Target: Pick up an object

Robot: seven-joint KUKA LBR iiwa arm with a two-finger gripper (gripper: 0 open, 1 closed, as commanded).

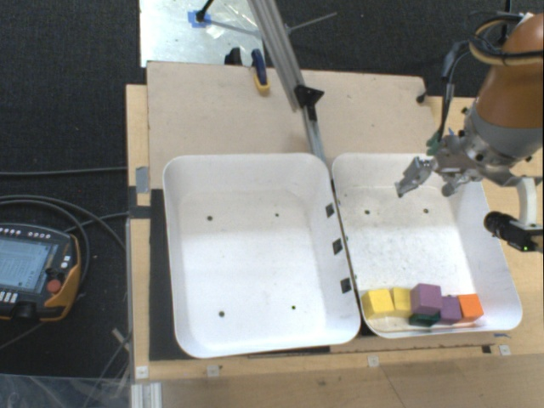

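Six matte cubes (423,303), smooth white bin (425,236)

The big grey and orange arm (510,83) is cut off by the right edge, so only its end part shows. The gripper (414,177) is small and a bit blurry, and I cannot tell how its tips stand. The dark green block (423,319) is partly hidden behind the purple blocks (433,300), and the grey control box (30,270) on the floor is cut off by the left edge.
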